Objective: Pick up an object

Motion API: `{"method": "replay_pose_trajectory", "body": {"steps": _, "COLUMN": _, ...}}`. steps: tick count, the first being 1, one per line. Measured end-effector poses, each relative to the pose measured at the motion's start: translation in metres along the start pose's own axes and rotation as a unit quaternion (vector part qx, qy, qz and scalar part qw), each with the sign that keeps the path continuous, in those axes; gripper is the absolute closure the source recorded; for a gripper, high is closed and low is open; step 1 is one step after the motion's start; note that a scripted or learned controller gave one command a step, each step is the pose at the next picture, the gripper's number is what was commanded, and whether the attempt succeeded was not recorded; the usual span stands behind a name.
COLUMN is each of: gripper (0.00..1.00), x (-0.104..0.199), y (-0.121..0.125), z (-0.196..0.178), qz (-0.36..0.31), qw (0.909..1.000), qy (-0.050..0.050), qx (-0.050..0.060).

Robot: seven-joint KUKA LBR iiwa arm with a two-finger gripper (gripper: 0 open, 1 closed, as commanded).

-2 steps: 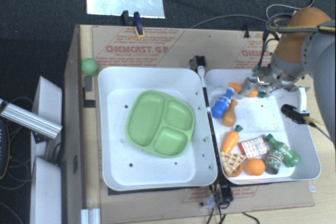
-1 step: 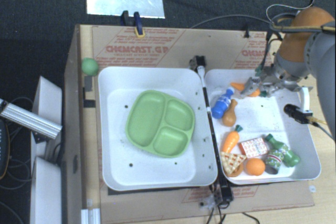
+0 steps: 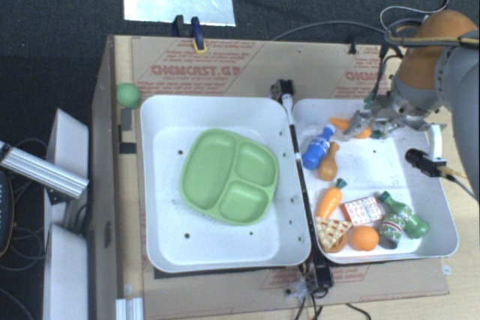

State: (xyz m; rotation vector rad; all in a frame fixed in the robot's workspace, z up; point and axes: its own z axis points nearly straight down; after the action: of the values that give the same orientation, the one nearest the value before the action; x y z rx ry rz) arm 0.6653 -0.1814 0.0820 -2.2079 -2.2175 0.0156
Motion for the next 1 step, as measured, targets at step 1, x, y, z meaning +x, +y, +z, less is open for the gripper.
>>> {"method": "replay_pose_trajectory", "body": {"steps": 1, "gripper": 0.0, "x": 0.001, "y": 0.0, "z": -0.0001, "qz": 0.0, "qw": 1.0, "qy": 0.0, "qx": 0.0}}
